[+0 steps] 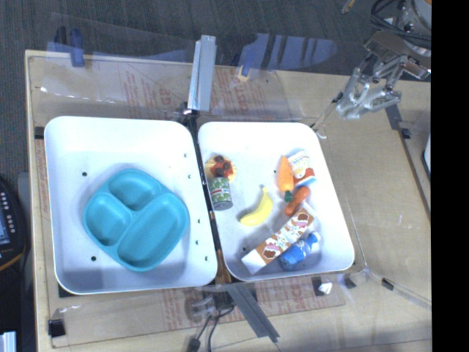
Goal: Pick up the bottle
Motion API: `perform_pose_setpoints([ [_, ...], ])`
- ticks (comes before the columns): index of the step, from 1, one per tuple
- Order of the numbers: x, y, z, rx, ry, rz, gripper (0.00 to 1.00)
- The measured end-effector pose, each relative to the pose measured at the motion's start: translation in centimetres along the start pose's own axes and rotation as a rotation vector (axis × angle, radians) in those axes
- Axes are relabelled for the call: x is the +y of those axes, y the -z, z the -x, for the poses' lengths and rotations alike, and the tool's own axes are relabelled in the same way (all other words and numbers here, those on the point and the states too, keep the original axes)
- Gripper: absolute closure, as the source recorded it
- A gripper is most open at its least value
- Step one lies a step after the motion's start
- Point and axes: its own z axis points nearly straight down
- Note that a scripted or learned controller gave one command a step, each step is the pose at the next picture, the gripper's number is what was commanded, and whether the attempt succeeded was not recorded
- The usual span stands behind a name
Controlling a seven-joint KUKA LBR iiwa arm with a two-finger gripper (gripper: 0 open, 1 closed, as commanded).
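One small green-labelled bottle (220, 193) lies in the right white bin (331, 196); the gripper (364, 97), spread wide, hovers far right.

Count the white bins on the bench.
2: the left bin holds a blue tray; the right bin holds the small items.

A pale wooden counter (381, 196) stands on dark grey carpet (183, 9), with clear plastic sheeting (132, 79) along its far edge.
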Motion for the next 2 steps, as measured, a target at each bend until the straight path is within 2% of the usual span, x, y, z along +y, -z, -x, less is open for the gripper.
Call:
perform_pose_setpoints([
  [1,-0.7,0.0,0.5,-0.001,0.379,-0.004,1.00],
  [2,2.8,-0.1,-1.7,-0.001,0.737,0.003,1.00],
])
